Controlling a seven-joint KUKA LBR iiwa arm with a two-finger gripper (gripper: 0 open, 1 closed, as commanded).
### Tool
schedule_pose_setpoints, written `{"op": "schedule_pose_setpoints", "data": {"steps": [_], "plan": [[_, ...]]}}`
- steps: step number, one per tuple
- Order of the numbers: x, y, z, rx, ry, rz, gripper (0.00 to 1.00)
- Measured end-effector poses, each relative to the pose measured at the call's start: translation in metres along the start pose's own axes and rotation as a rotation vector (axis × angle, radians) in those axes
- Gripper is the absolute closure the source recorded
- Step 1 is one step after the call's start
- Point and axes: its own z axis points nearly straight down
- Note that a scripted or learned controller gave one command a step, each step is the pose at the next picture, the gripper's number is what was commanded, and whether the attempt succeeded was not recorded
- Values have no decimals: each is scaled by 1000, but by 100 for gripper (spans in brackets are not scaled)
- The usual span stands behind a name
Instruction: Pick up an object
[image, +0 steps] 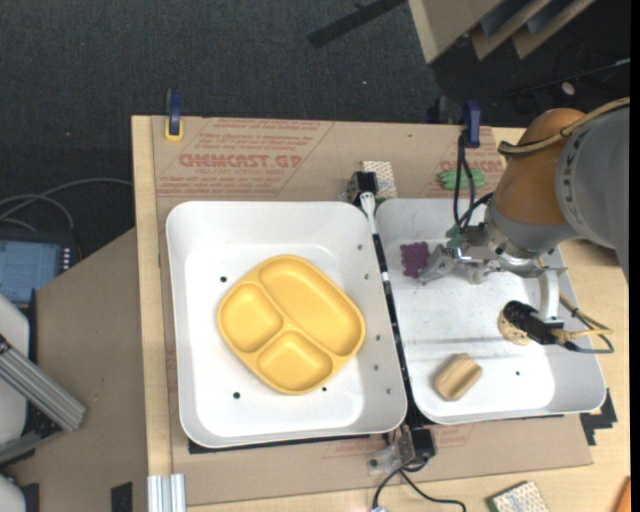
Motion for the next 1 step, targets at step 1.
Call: {"op": "schedule_pose_setpoints", "data": {"steps": [1], "plan": [[-3,50,-1,-4,-2,-3,0]]}}
